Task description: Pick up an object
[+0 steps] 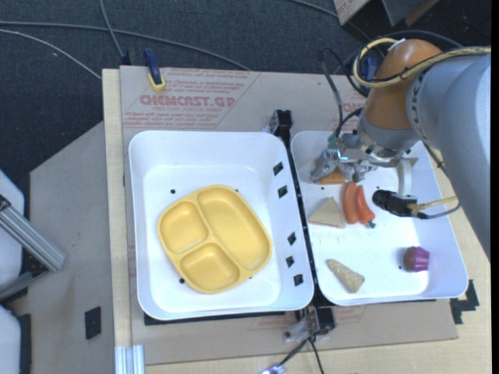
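My end effector (337, 164) is low over the right bin (444, 283), at its upper left corner, just above the carrot (358, 203). Tan wedge (328, 213) touches the carrot's left side. Second tan piece (345, 275) sits near the bin's front edge, purple item (415, 259) at its right side. Left bin (148, 162) holds a yellow divided tray (214, 238). Both bins sit on the table (187, 100).

The bench (195, 100), seemingly topped with printed brown board, bore two white bins side by side: left bin (144, 209), right bin (444, 275).
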Controlling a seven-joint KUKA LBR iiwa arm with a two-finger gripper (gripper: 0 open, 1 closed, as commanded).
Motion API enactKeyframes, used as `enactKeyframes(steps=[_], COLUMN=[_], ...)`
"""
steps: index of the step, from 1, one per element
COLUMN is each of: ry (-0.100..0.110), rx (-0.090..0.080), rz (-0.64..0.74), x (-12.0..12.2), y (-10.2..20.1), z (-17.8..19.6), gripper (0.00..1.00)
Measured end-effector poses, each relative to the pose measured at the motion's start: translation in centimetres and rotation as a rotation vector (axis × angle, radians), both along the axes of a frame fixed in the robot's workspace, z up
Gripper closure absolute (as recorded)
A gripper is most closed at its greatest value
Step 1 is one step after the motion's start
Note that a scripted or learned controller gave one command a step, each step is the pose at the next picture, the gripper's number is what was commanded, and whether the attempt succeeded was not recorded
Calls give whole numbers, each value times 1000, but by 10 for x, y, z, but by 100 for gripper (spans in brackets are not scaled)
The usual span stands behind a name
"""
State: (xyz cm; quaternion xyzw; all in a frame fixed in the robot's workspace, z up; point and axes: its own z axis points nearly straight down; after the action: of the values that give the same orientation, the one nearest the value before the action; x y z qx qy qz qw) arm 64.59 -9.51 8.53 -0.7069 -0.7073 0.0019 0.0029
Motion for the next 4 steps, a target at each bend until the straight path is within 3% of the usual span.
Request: enactKeyframes(steps=[1,3,4], ry=[-7,-13,-10], rx=[0,-3,-1], rz=[-1,-1,0], x=[2,-2,-1], y=[0,-11,-11], z=[15,113,130], gripper=[100,100,100])
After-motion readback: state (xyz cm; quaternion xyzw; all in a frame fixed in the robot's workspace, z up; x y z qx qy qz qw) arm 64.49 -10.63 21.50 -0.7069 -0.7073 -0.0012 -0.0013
